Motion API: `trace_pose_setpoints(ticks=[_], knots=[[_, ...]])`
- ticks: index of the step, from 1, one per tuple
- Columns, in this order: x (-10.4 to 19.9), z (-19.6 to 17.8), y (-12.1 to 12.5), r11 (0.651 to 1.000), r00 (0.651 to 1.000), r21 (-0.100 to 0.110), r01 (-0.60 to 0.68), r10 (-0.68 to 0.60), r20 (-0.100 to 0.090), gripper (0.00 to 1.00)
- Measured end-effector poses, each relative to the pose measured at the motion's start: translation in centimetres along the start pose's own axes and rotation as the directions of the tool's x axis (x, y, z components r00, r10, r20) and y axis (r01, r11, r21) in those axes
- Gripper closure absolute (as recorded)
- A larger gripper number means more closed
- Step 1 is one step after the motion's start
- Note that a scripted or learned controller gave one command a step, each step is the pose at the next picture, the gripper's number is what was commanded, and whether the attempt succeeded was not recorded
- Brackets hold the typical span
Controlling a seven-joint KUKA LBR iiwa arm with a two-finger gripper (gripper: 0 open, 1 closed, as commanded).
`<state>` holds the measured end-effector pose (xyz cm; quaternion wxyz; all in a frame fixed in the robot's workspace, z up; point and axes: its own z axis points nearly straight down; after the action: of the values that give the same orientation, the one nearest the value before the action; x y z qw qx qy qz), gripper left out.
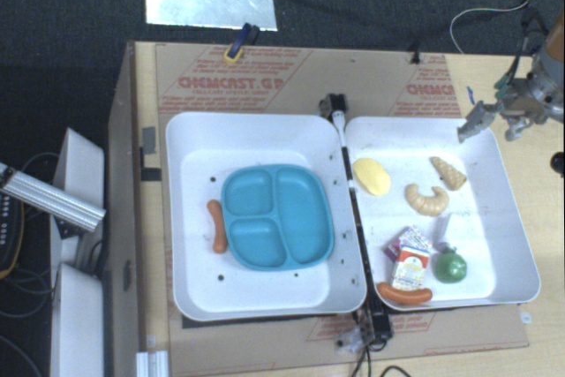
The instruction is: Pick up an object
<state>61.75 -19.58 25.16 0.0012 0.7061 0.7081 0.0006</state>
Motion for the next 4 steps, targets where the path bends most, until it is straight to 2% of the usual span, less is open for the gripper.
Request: trace_pose_setpoints(ticks=[1,2,3,4], knots=[[-1.0,13.0,0.3,1.0,1.0,0.004,-0.002,0.002,-0.002,0.0],[-1.0,15.3,0.4,1.0,1.0,0.001,0.0,0.0,0.0,0.0],[5.5,16.7,-2.0,1.0,1.0,0.001,0.002,-0.002,-0.002,0.0],[7.3,16.7,-10.2,1.0,1.0,0.002,-0.002,0.002,-0.001,0.0]])
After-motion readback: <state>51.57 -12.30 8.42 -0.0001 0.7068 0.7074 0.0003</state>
